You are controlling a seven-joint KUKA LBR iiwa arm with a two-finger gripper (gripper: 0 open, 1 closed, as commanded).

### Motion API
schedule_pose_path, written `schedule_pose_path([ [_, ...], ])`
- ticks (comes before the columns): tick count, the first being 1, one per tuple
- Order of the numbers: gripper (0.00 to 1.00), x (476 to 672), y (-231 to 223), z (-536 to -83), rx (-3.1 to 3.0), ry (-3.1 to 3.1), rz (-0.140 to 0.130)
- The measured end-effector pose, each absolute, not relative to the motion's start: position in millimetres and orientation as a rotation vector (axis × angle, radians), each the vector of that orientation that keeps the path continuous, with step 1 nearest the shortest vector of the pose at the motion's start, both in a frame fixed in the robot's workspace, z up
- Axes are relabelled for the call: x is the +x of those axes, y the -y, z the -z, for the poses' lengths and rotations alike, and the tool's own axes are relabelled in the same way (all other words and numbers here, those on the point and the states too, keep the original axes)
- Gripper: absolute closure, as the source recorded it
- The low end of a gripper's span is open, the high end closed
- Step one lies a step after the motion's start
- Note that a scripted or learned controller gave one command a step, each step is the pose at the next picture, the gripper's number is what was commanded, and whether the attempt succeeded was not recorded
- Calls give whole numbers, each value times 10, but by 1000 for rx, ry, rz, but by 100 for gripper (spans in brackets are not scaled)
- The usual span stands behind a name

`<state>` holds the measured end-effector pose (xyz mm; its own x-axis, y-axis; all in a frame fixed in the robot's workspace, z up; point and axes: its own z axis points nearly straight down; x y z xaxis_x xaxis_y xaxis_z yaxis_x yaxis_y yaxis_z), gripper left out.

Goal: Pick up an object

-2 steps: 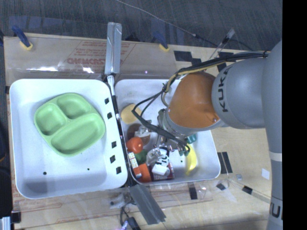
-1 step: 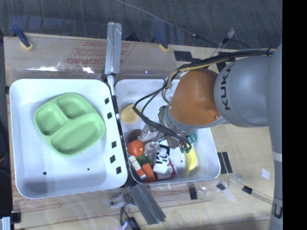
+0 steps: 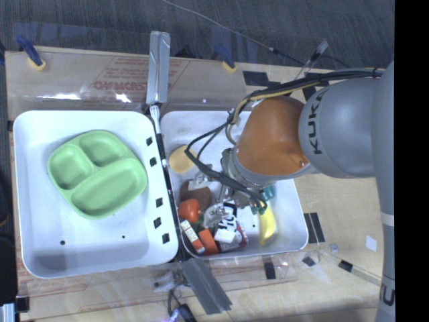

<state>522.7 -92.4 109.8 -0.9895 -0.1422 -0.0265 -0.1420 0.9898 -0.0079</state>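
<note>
My gripper reaches down into the right bin, under the orange wrist band. It sits among a heap of small items at the bin's front. A red tomato-like ball lies just left of it, a brown item behind that, and an orange-red packet at the front edge. A yellow banana lies to the right of the gripper. A pale yellow round object rests near the bin's left wall. The arm hides the bin's middle.
The left bin holds a green divided plate. A metal divider with black clips runs between the bins. Blue clamps hold the bench's plastic sheet at the back.
</note>
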Motion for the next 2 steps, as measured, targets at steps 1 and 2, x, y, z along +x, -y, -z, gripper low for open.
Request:
schedule_pose_path([
  [1,0,5147,908,-992,-357,-3093,7],
  [2,100,5155,897,-1098,-366,-3090,7],
])
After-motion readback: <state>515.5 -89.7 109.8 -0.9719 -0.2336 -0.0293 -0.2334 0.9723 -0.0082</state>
